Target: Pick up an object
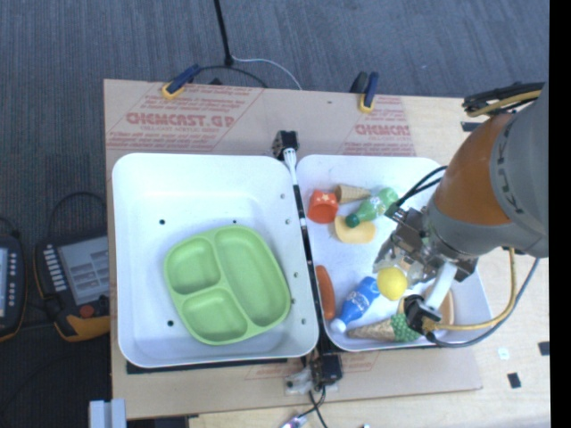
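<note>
Toys crowd the right bin [464,324] under the arm [486,194]; the left bin [143,239] has open floor around its green tray [227,283].

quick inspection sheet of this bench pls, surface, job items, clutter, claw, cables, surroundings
surface: brown board bearing two white bins, left bin and right bin, side by side.
job's things: in the right bin, a yellow ball, blue bottle, orange cup, green bottle, yellow piece, red sausage, two cones.
clutter: green divided plate in the left bin.
claw: claw low over the right bin, beside the yellow ball; grip cannot be judged.
cables: black cable at the top; yellow cable along the arm.
surroundings: grey carpet; clamps on the board's far edge; handheld device at left.
</note>
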Controlling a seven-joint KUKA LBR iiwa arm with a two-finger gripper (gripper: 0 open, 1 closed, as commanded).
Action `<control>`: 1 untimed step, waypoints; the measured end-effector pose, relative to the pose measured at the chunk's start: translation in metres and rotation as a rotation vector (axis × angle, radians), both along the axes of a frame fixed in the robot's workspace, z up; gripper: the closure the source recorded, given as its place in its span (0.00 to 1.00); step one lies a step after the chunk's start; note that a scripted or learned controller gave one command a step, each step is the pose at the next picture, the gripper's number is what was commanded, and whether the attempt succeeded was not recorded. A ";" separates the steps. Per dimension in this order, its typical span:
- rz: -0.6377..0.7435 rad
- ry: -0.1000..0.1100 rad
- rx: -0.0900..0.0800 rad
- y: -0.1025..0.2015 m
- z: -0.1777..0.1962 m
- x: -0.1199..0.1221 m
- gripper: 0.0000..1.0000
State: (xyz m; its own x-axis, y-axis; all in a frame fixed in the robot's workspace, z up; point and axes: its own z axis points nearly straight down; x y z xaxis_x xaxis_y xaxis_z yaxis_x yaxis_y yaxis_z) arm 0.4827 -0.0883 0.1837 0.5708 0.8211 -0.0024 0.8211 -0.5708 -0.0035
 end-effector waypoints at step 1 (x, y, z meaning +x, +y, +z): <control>-0.317 -0.001 -0.001 0.023 0.000 0.001 1.00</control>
State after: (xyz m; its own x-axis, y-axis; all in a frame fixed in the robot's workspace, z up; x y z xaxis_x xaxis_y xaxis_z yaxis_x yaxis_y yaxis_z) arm 0.4833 -0.0655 0.1837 0.7985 0.6020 -0.0022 0.6020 -0.7985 -0.0018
